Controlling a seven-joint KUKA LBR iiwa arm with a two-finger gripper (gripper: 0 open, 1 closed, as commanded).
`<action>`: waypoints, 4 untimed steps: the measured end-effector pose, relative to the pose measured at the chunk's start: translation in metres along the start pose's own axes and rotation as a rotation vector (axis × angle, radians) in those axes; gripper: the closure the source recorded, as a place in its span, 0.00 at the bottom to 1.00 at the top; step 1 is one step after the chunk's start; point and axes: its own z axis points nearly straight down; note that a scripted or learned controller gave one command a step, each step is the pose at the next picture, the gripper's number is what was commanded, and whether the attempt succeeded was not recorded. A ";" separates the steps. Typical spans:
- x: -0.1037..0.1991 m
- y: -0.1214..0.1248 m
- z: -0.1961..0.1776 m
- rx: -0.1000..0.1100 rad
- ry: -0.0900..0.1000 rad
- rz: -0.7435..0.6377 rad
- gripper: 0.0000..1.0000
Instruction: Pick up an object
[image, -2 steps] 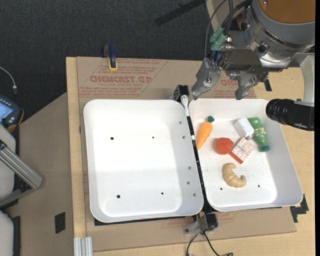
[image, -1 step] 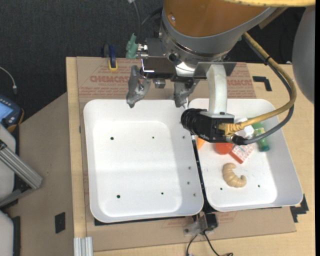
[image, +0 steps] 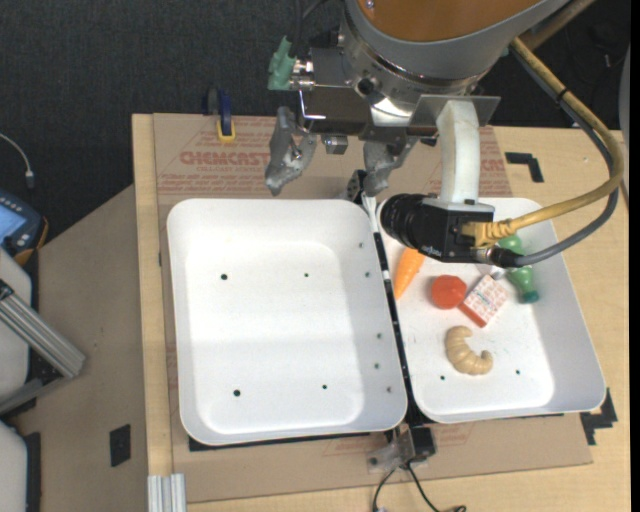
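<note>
In the right bin (image: 560, 390) lie an orange carrot-shaped piece (image: 408, 270), a red round piece (image: 449, 291), a small red-and-white box (image: 487, 299), a beige croissant-shaped piece (image: 467, 352) and a green piece (image: 521, 277). My gripper (image: 328, 168) hangs above the back rim of the left bin (image: 200, 390), near the divide between the bins. Its two grey fingers (image: 284, 158) stand wide apart, open, with nothing between them.
A black cylindrical unit (image: 430, 228) with a yellow cable (image: 560, 205) hangs off the arm over the back of the right bin, partly covering it. A blue-and-yellow clamp (image: 224, 112) sits on the cardboard's back left edge.
</note>
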 end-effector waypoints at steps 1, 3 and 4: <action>0.001 0.000 -0.010 -0.001 0.001 0.000 1.00; -0.077 0.133 0.023 0.004 -0.007 0.013 1.00; -0.178 0.167 0.001 -0.002 -0.007 0.012 1.00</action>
